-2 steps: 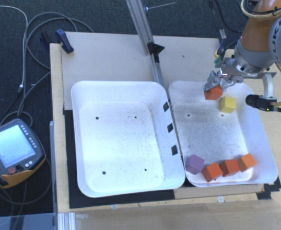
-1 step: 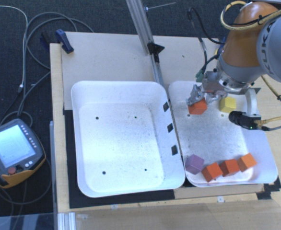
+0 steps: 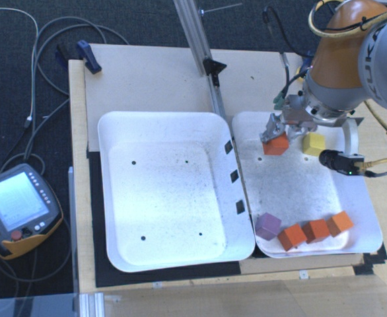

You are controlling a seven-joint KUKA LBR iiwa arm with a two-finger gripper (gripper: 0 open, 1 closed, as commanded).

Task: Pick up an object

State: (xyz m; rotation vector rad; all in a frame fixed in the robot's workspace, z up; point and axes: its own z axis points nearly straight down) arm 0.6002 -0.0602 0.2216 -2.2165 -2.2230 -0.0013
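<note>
Grey KUKA arm w/ orange band (image 3: 352, 38) reached in from right, wrist over far part of right shallow white plastic bin (image 3: 312, 183). Two-finger gripper (image 3: 274, 136) sat low at bin's far-left area. Small orange-red cube (image 3: 276, 144) was right at the fingertips, upper part tucked under the grey fingers (image 3: 270, 129); fingers appeared to pinch it, though whether cube was off the bin floor couldn't be told from this angle.

Pale yellow cube (image 3: 314, 143) lay just beside orange-red cube, to its right, partly under the wrist hardware. Black cylindrical attachment w/ green light (image 3: 339, 160) stuck out below wrist, near yellow cube.

Near edge of right bin: purple cube (image 3: 268, 225), then a row of three orange blocks (image 3: 316, 230) touching or nearly touching one another, rising slightly toward right. Purple cube just beside leftmost orange block.

Left shallow white plastic bin (image 3: 167, 190) showed dark specks & a few small holes on its floor. Teach pendant w/ lit screen (image 3: 18, 207) on floor at left, well apart from bench. Aluminium post (image 3: 193, 25) stood behind bins.
</note>
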